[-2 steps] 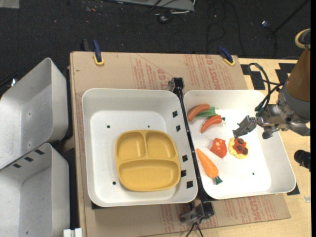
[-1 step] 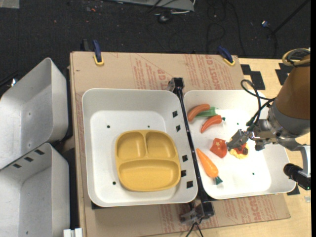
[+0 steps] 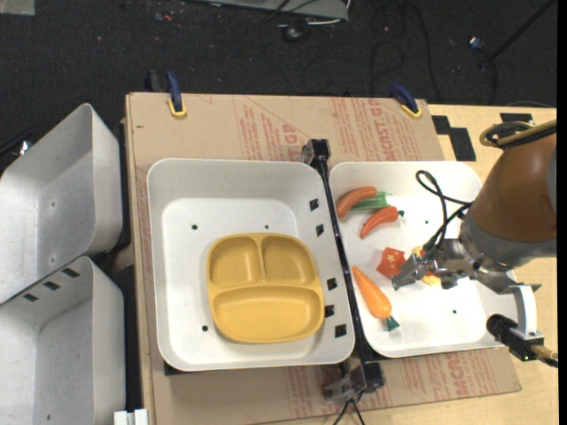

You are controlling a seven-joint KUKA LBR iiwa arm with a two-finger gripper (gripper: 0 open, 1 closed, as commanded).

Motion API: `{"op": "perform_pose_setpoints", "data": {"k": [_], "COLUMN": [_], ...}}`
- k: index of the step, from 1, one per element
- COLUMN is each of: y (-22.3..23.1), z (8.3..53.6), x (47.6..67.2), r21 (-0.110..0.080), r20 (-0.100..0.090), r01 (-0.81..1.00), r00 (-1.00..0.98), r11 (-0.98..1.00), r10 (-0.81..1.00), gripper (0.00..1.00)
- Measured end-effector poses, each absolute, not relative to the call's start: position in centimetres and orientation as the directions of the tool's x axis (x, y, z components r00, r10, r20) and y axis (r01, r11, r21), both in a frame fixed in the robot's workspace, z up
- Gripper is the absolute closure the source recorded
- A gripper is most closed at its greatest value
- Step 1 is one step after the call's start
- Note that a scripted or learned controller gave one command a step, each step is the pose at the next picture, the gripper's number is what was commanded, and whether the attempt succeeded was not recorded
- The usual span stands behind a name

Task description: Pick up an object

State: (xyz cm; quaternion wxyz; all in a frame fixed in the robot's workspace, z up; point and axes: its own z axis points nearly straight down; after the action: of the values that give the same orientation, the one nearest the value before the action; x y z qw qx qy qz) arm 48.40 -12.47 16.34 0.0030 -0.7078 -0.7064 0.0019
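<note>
The right bin holds several toy foods. An orange carrot lies near its left wall. A red piece sits just above and to the right of the carrot. Two peppers lie at the back: one orange-red with a green stem, one smaller red-orange. My gripper hangs low over the middle of the right bin, just right of the red piece. A small yellow object shows at the gripper's tip; whether it is gripped is unclear.
The left bin holds a yellow divided plate. A black divider runs between the bins. The arm's orange band covers the right bin's right side. A black cable loops above the gripper. Grey trays stand at far left.
</note>
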Motion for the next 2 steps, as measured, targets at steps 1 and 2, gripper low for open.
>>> {"op": "perform_pose_setpoints", "data": {"k": [1, 2], "y": [-12.4, -12.4], "z": [10.1, 11.4], "x": [48.9, 49.0], "r21": [-0.006, -0.001], "r20": [0.002, 0.001], "r01": [1.0, 1.0], "r00": [0.002, 0.003], "r11": [-0.002, -0.003], "r10": [1.0, 1.0], "gripper": [0.0, 1.0]}}
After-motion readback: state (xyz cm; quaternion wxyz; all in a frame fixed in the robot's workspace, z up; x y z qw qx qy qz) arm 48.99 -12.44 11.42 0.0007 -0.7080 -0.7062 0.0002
